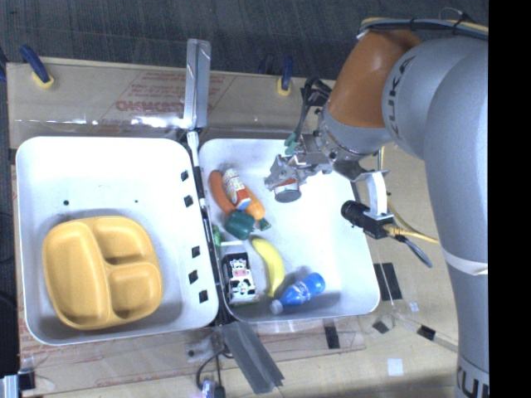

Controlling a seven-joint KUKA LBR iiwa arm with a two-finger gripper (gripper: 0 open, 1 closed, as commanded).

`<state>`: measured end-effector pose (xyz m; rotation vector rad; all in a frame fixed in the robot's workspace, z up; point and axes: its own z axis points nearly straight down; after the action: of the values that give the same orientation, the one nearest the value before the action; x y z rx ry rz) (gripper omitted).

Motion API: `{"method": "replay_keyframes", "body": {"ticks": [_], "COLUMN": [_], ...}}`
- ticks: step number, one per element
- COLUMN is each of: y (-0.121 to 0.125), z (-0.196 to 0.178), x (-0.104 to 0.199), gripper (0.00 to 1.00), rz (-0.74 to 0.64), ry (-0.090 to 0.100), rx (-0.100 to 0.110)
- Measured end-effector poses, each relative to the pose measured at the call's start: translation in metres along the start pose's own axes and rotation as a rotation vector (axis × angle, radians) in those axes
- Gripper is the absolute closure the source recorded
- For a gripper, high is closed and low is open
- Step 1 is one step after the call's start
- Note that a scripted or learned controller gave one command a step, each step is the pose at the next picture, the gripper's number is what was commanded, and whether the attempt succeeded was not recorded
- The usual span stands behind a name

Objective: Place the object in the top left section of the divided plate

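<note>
The grey arm reaches over the right bin, its gripper hovering, grip state unreadable. The yellow divided plate sits in the left bin; banana, blue bottle and carton lie along the right bin's near-left edge.

Two bins sit side by side on the counter, touching along a shared middle edge. The left bin holds a divided plate toward its near left corner. In the right bin, the things crowd along its left edge: a carrot and a small bottle lie farthest back, a cup just in front of them, then a banana, a small carton to its left, and a larger bottle at the near edge. The gripper hangs over the right bin's far middle part.
</note>
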<state>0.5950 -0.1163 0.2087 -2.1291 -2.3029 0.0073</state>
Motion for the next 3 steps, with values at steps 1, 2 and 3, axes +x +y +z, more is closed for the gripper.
{"method": "replay_keyframes", "body": {"ticks": [1, 2, 3], "y": [0.028, 0.017, 0.012], "z": [0.021, 0.021, 0.021], "x": [0.067, 0.153, 0.213], "gripper": [1.00, 1.00, 1.00], "rz": [-0.051, -0.236, -0.615], "ry": [-0.001, 0.000, -0.001], "rx": [0.001, 0.005, 0.005]}}
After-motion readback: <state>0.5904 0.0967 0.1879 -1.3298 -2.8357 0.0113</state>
